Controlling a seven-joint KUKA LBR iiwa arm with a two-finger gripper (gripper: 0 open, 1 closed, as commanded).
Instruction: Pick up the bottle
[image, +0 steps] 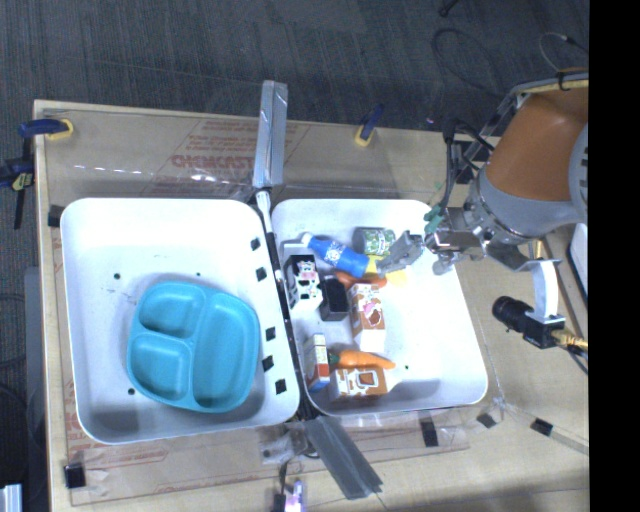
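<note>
A tan wooden counter (520, 400) carries two white bins. The blue plastic bottle (336, 254) lies tilted just left of the grey gripper (402, 250), among other small things. I cannot tell how the gripper is set; it should come down slowly over the bottle's middle.

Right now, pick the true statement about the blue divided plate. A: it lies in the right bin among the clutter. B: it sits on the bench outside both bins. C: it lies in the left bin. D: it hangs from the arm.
C: the blue divided plate lies flat in the left bin, apart from the cluttered right bin.
</note>
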